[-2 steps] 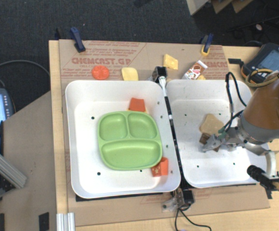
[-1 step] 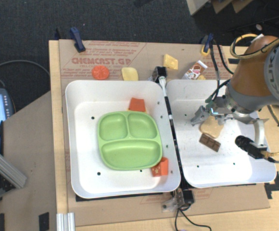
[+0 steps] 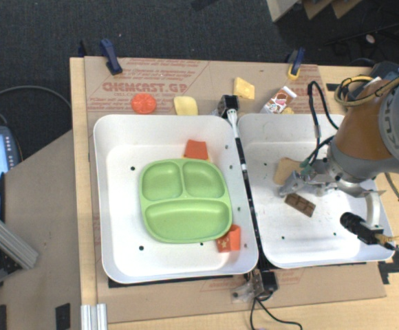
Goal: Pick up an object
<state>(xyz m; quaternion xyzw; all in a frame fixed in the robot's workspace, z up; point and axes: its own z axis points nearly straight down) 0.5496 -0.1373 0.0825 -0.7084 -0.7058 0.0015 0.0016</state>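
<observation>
brown block (image 3: 300,203) just under jaws (image 3: 292,188); grip unclear, wrist hides fingers.

Dark carpet (image 3: 41,26) surrounds the bench. A cardboard sheet (image 3: 186,74) covers the bench top, held by blue clamps (image 3: 110,55) at its far edge.

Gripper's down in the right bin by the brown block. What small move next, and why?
Probably a small shift toward the brown block before descending. The gripper sits low in the right bin, between the tan piece and the block, and nothing is seen held. The block lies flat just below the gripper in the view, apart from the tan piece, so centering over it looks the safest try.
</observation>
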